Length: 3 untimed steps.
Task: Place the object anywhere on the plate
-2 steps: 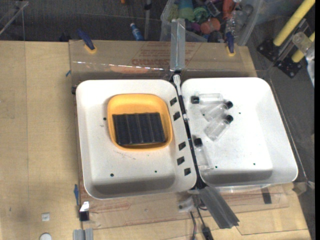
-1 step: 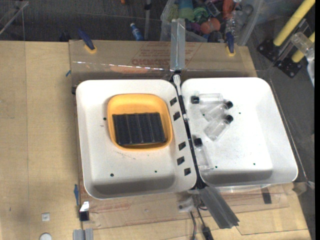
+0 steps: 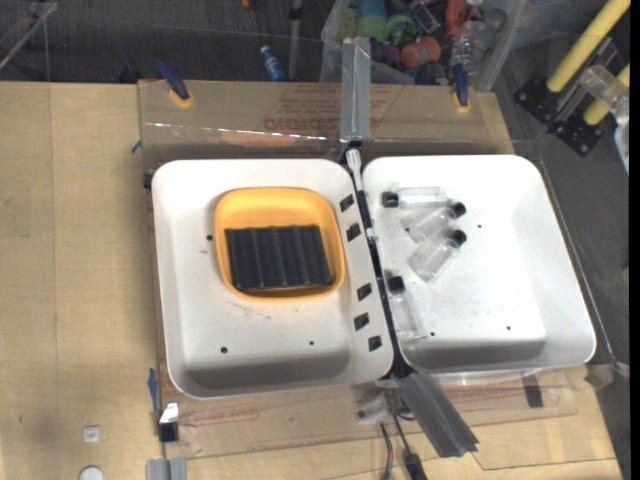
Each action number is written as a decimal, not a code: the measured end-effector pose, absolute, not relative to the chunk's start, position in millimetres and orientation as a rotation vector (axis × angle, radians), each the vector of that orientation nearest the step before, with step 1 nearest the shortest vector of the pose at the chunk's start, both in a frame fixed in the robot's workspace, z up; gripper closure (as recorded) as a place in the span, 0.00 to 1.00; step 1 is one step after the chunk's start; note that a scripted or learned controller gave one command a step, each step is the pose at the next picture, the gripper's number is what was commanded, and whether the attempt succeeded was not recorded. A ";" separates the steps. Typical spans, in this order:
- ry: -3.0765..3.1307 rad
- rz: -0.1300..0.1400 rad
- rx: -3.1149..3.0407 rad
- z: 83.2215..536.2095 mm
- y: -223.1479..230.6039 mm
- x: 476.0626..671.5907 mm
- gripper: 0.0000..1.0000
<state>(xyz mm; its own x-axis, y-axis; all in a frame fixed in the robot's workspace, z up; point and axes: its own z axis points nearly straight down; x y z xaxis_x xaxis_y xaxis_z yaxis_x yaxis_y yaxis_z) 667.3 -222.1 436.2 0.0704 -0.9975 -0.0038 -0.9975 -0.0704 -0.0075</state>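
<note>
Currently clear plastic vials with black caps (image 3: 432, 230) in right bin, well right of orange plate (image 3: 228, 213); claw state impossible to tell.

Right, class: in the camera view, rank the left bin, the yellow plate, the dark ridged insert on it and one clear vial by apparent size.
1. Left bin
2. Yellow plate
3. Dark ridged insert
4. Clear vial, clearly the smallest
</note>
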 end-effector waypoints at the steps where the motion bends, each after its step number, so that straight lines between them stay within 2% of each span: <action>1: 1.903 -0.005 -2.491 435.9 -218.0 668.3 1.00; 2: 1.859 0.000 -2.525 435.7 -216.1 666.9 1.00; 3: 1.328 -0.005 -2.842 435.4 -207.5 668.3 1.00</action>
